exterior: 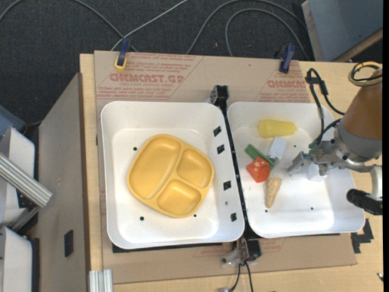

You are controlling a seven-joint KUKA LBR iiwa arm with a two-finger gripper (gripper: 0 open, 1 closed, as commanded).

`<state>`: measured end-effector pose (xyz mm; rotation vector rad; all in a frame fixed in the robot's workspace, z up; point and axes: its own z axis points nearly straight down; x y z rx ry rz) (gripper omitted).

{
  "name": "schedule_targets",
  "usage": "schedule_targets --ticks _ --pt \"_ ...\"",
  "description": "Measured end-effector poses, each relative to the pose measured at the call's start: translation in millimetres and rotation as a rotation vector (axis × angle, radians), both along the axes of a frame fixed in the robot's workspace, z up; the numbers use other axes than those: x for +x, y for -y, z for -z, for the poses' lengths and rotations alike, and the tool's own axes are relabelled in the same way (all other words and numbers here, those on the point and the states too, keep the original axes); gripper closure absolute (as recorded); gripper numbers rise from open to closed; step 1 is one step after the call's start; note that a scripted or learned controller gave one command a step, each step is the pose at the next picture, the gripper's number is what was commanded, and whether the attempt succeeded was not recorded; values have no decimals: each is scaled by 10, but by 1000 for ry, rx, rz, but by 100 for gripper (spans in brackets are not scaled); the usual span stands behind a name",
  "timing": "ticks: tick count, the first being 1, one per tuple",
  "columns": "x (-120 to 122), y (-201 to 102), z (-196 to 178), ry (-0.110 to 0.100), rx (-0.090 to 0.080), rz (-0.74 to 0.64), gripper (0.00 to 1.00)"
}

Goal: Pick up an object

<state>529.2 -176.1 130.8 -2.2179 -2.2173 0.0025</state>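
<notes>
Left shallow white bin (115, 163) holding yellow three-compartment plastic tray (170, 175), right shallow white bin (304, 221) holding yellow oblong block (276, 128), red strawberry toy (258, 170), tan cone (272, 191), gripper (304, 162) low inside, grip unreadable

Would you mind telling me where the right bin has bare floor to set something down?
Right bin: bare along the near wall, below the cone and strawberry. Crowded in the middle, where the yellow piece, green piece and gripper cluster.

Left shallow white bin (115, 163) holding a yellow three-compartment plastic tray (170, 175) | right white bin (316, 215) holding a yellow oblong block (276, 128), red strawberry toy (258, 170), pale cone (272, 191) | metal two-finger gripper (298, 163) hovering just right of them
</notes>
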Motion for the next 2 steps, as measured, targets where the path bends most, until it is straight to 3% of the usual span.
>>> schedule_targets --ticks 1,2 --pt "12 1 -135 6 -1 0 100" --pt "11 -1 -780 12 -5 -2 100"
